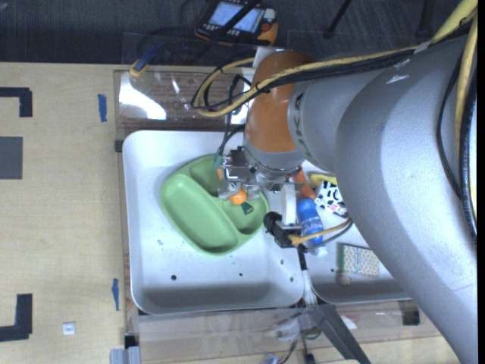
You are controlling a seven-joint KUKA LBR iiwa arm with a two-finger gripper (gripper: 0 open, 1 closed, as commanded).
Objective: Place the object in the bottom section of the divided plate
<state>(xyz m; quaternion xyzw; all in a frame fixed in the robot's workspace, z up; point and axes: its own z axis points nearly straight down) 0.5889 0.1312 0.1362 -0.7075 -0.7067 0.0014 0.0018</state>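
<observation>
One green divided plate lies in the left bin. Above its right edge hangs the gripper, one small orange object at its tips; whether it is clamped cannot be told. One blue bottle lies just right.

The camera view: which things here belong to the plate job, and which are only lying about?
For the job:
- green divided plate
- small orange object at the pincer, over the plate
- left white bin that holds the plate

Lying about:
- blue bottle
- black-and-white spotted item
- patterned square
</observation>
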